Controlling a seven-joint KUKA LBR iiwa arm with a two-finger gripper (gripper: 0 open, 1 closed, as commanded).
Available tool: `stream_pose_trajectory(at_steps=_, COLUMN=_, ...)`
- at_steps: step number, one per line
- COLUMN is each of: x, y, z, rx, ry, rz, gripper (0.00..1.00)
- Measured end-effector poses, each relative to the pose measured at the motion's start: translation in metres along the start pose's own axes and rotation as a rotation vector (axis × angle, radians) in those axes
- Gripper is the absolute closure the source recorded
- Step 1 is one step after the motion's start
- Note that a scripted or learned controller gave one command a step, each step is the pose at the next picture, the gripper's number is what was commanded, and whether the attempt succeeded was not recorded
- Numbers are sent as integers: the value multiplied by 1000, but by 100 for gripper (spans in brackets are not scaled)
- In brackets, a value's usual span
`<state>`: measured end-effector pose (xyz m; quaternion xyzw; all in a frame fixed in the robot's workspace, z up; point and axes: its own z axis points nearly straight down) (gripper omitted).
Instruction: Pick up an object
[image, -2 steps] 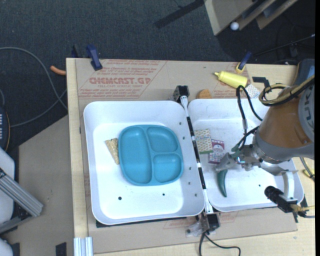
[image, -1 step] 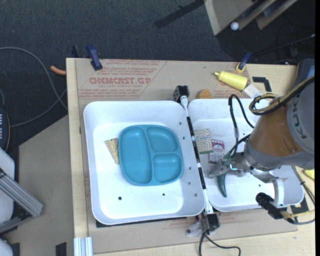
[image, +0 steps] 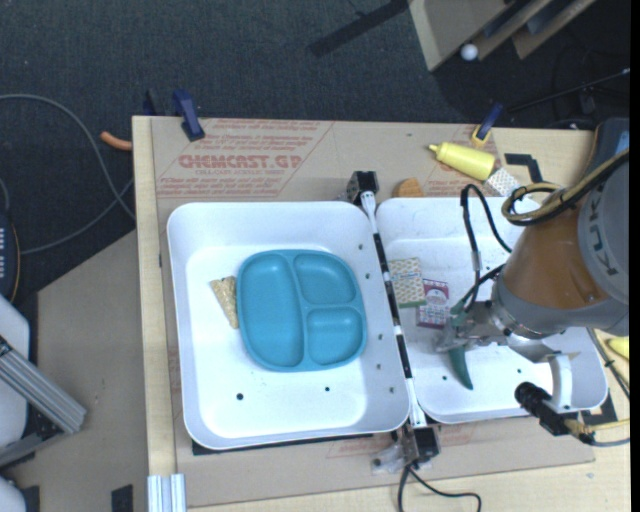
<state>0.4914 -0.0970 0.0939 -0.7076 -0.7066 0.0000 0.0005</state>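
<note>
End effector (image: 462, 332) is down in the right bin (image: 500, 400), low over a small teal curved item (image: 462, 367) lying on the bin floor; can't tell from this angle if it's spread or pressed together, and nothing visibly pinched. Teal item looks like thin moulded plastic or rubber, tapered to a point at the near end: light, probably smooth and a bit slippery, likely to skate on the glossy white floor. I'd grab across the thicker upper part, not the tip. Just left of it: a small flat printed packet (image: 434, 302) and a pale woven-looking square (image: 406, 278), both thin and flat, hard to pinch off a flat surface. Left bin (image: 200, 380) holds a teal three-compartment tray (image: 301, 308), rigid plastic with rounded corners, wide for a two-finger grip except by the rim; a tan cracker-like piece (image: 225, 294) is tucked at its left edge. A yellow bottle-like item (image: 464, 158) lies on the cardboard-covered worktop (image: 250, 160) behind the bins.
</note>
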Motion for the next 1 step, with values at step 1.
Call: stream_pose_trajectory(at_steps=1, x=75, y=23, z=-91, rx=-1, ry=0, rz=-3, gripper=100)
